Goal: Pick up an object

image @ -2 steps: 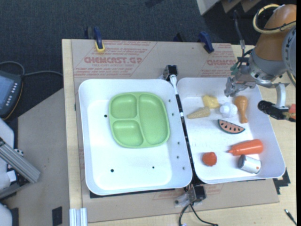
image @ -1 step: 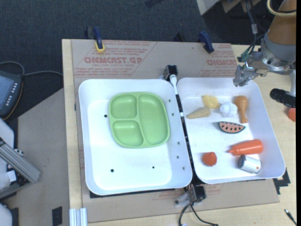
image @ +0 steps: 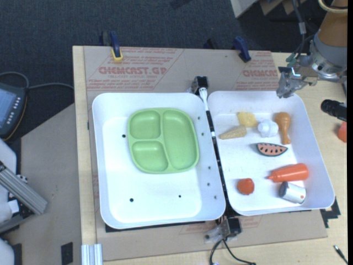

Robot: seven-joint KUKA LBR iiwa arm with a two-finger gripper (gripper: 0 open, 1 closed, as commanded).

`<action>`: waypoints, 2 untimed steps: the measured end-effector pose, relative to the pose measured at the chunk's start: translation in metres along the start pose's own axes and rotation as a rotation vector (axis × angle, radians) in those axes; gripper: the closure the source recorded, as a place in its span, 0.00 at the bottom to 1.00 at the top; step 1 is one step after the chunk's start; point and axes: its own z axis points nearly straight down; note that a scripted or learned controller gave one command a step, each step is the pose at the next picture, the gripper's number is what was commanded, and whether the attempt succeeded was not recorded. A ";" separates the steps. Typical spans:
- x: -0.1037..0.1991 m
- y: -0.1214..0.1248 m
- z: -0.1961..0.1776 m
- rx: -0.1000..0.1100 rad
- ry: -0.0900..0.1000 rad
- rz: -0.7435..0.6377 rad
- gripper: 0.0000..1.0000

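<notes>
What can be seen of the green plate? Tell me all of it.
The green plate is a pale green tray with rounded corners, looking like smooth plastic. Raised ridges split it into three compartments: two smaller ones stacked on its left side and one long one on its right. All three look bare. It lies flat, slightly turned, in the upper middle of the left bin, resting on the bin's white floor. Nothing else touches it.

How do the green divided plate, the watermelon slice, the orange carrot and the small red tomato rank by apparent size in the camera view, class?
Largest to smallest:
1. green divided plate, by far
2. orange carrot
3. watermelon slice, close to the carrot, so those two are unsure
4. red tomato
</notes>
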 end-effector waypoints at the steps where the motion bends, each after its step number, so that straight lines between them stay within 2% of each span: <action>1: 0.049 -0.007 0.009 0.008 0.004 -0.002 1.00; 2: 0.096 -0.015 -0.002 0.007 0.004 -0.004 1.00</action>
